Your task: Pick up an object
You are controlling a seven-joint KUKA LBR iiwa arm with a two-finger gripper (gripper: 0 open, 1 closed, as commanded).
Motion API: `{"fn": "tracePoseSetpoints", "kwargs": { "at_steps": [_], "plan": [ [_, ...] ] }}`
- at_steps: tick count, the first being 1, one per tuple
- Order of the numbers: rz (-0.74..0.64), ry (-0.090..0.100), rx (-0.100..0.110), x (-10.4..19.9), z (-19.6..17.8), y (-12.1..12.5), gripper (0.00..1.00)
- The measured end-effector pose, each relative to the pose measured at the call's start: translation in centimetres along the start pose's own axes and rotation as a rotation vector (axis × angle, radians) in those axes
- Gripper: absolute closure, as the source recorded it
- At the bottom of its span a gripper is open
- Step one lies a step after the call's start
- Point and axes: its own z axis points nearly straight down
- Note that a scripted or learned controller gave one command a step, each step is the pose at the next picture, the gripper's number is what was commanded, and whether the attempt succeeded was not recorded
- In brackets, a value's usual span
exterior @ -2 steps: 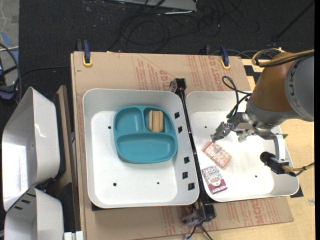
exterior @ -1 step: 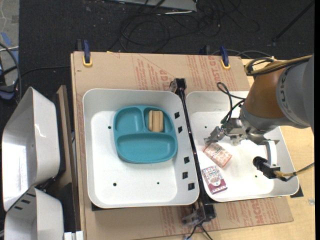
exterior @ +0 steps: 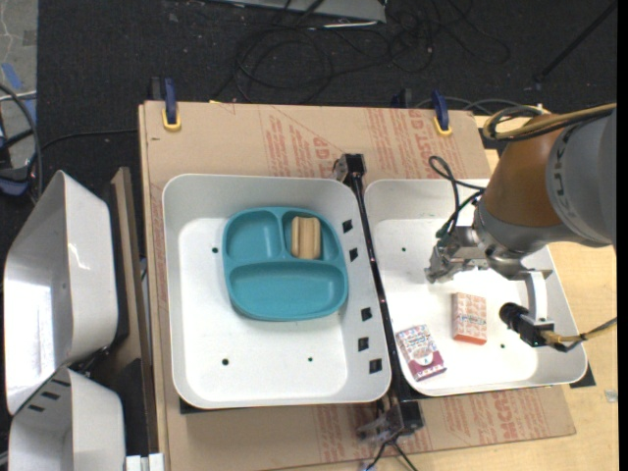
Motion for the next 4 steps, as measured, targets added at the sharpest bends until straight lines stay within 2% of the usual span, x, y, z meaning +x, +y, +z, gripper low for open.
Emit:
{"fn": "tracePoseSetpoints", "kwargs": {
  "at_steps": [2, 3, 4],
  "plan": [
    [-0.007, -0.003, 0.001, -0.5, -12.2, 1.1, 1.0],
    [-0.007, -0.003, 0.002, -0.5, -16.2, 1.2, 1.0],
    [-0.011, 0.0, 0.009, 4.7, -14.6, 1.9, 1.0]
  ]
}}
